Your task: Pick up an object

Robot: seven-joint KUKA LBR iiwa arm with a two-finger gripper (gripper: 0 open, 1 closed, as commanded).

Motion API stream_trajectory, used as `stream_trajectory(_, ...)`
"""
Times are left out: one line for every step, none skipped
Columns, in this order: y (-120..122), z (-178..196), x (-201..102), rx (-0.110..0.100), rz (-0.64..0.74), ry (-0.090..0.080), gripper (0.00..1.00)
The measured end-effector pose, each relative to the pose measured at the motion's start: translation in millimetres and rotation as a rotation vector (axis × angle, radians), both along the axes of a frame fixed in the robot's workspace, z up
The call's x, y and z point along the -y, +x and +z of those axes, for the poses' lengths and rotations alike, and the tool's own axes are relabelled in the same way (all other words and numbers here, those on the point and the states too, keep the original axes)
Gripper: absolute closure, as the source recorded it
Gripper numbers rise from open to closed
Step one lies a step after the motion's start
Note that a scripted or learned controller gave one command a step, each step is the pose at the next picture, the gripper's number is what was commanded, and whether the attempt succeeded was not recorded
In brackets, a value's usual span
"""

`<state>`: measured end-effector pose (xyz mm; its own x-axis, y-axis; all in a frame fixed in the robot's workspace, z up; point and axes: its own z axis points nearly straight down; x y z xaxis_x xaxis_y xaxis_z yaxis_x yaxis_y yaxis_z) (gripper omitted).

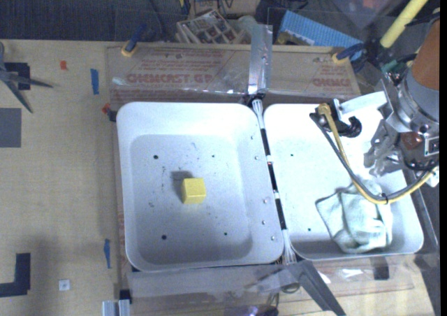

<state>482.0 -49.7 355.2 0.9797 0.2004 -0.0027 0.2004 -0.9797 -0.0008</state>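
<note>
I had the end effector (383, 156) at three o'clock over the right bin (300, 168), above a crumpled white cloth (355, 218); whether it was wide or narrow I could not tell. The yellow block (193, 190) lay in the left bin (140, 126), toward nine o'clock. I judged the yellow cable (349, 168) could snag the cloth. The wooden desk (56, 168) carried tape marks, with clutter beyond at twelve o'clock.

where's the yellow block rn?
The yellow block lies near the middle of the left bin, alone, far from the gripper over the right bin and the white cloth.
</note>
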Motion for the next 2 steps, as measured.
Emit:
stream_trajectory(8.7,16.4,-5.3,0.002,0.209,-0.001,1.0)
stream_trajectory(-3.0,-53.0,58.5,-0.001,-0.005,0.002,1.0)
